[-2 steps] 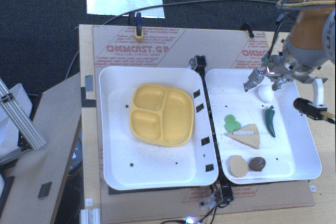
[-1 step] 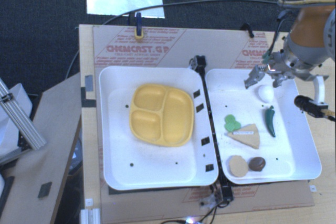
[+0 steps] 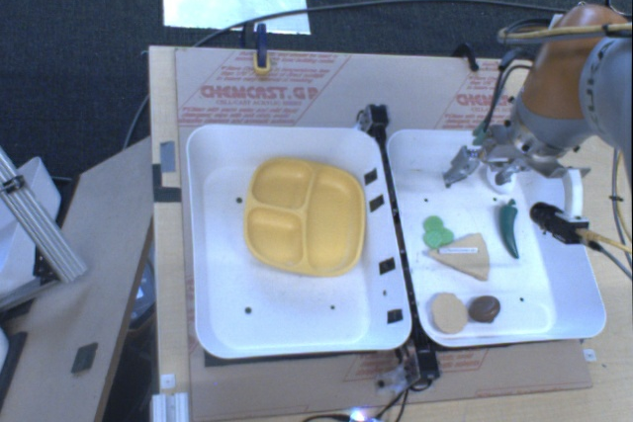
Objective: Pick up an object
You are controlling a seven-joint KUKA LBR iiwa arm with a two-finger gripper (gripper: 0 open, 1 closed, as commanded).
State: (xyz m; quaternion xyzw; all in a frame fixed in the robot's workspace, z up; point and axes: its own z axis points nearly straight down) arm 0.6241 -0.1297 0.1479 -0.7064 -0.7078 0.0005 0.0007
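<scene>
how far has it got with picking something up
Nothing looks picked up yet. The tool hangs over the back of the right bin with nothing visible between its fingers. The green pepper, cheese wedge, green pieces, tan disc and brown piece lie in that bin. The whole grasp and lift remain.

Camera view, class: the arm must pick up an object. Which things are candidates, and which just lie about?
Candidates: green pepper, wedge, green discs, tan disc, brown lump, under the tool.

Lying about: yellow divided plate, blue clamp.
</scene>
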